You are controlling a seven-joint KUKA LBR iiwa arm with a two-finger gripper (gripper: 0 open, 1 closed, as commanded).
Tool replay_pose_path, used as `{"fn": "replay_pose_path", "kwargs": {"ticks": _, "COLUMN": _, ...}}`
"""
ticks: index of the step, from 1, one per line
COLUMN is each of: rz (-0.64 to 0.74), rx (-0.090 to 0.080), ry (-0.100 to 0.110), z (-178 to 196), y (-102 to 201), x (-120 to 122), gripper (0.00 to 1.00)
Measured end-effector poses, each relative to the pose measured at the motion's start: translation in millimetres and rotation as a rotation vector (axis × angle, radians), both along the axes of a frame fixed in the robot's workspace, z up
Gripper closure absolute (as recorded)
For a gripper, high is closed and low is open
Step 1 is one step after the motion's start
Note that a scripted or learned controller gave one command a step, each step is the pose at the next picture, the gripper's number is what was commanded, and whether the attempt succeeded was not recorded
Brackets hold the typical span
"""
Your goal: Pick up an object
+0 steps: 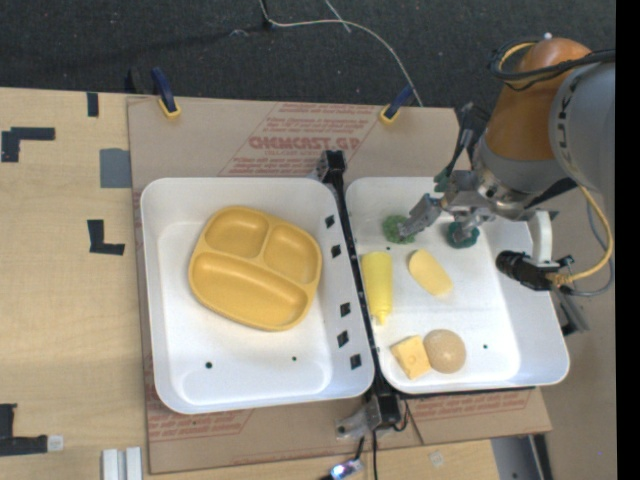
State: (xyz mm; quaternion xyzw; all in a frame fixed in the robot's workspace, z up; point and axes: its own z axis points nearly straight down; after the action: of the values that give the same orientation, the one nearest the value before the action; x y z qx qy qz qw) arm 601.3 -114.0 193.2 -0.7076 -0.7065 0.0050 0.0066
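Lying in the right bin (520, 363), the yellow bottle (378, 285) has its long side running from 12 to 6 o'clock, with its thin tip pointing to 6 o'clock, close to the wall between the two bins. The gripper (433, 225) hangs over the far end of the same bin, opened wide, with nothing between its fingers. The bottle sits at about 7 o'clock from the gripper, near but not touching. A yellow oval piece (430, 272) lies at 6 o'clock from the gripper. The yellow divided plate (255, 266) rests in the left bin (170, 368).
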Motion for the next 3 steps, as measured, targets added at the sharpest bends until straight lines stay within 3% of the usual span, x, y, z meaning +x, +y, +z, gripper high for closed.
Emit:
{"fn": "replay_pose_path", "kwargs": {"ticks": 1, "rz": 0.003, "rx": -0.002, "ry": -0.015, "z": 8.8, "y": 0.4, "x": 3.1, "gripper": 0.0}}
{"fn": "replay_pose_path", "kwargs": {"ticks": 2, "rz": 0.004, "rx": -0.002, "ry": -0.009, "z": -53.5, "y": 5.3, "x": 7.4, "gripper": 0.0}}
{"fn": "replay_pose_path", "kwargs": {"ticks": 3, "rz": 0.003, "rx": -0.005, "ry": -0.017, "z": -106.1, "y": 5.8, "x": 7.3, "gripper": 0.0}}
